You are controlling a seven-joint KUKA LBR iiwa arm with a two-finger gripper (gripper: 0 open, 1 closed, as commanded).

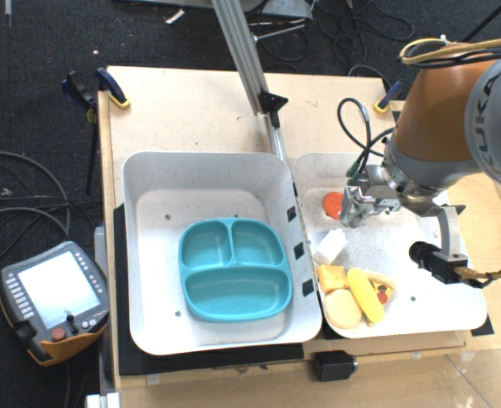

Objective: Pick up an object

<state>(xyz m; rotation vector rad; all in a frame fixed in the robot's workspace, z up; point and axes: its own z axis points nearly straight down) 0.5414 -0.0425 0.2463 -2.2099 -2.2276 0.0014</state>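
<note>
My gripper hangs low over the back left part of the right bin. Just left of it lies a small orange-red object, touching or nearly touching the fingers. A white block rests a little in front of the gripper. At the bin's front left sit a yellow banana, a pale round piece and a yellow chunk. Nothing shows between the fingers.
The left bin holds a teal divided plate. A slanted metal pole rises behind the bins. A handheld pendant lies off the bench to the left. Clamps grip the bench's back corners.
</note>
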